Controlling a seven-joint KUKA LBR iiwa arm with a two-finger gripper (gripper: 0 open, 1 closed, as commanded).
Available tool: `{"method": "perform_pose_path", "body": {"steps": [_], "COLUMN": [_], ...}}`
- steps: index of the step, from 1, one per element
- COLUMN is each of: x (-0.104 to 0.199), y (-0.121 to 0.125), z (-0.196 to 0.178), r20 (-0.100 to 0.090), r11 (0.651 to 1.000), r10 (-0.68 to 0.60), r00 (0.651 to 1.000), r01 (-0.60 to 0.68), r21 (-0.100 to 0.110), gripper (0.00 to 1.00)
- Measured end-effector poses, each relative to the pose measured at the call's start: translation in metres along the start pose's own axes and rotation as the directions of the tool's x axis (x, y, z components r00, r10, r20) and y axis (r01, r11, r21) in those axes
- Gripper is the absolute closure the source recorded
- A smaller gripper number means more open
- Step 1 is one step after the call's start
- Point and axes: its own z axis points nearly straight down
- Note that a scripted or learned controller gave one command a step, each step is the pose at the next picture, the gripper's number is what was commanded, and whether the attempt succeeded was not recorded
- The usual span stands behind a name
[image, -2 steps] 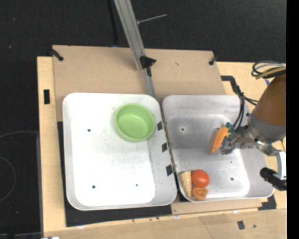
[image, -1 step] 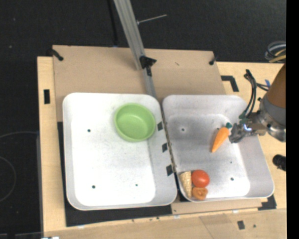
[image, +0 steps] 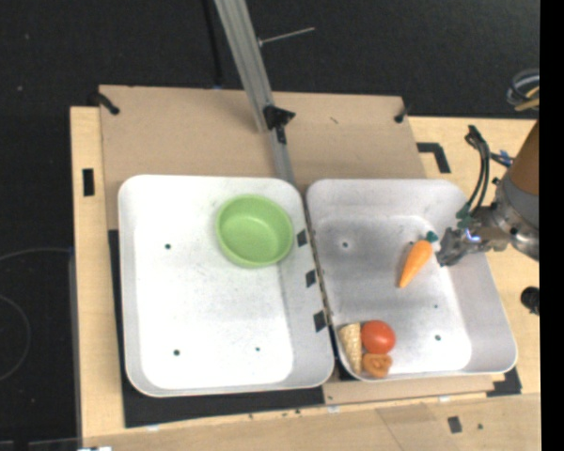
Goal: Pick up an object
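Note:
An orange toy carrot [image: 413, 264] lies tilted in the right bin [image: 376, 205], its green top pointing up and to the right. My gripper [image: 449, 247] hangs just right of that green top, close to it or touching it. The arm's grey wrist [image: 508, 224] comes in over the bin's right rim. A red tomato [image: 378, 335], a pale corn cob [image: 351, 344] and a small orange piece [image: 376, 365] crowd the bin's front left corner. A green bowl [image: 255, 231] stands upright in the left bin [image: 169, 327], near its back right.
A slanted metal pole [image: 247, 59] runs from the top of the view down to the gap between the bins. Both bins rest on a brown board [image: 197, 130] on the wooden bench. Cables [image: 479, 158] hang near the wrist.

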Motion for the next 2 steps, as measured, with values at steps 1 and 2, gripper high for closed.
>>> {"method": "perform_pose_path", "body": {"steps": [1,2], "x": [0.063,0.115], "y": [0.002,0.002], "z": [-0.003,-0.017], "r20": [-0.003,-0.002], "r11": [1.000,1.000], "r10": [-0.005,-0.005], "r00": [1.000,1.000], "r01": [0.005,0.005], "r21": [0.001,-0.001], "gripper": [1.00,1.00]}}
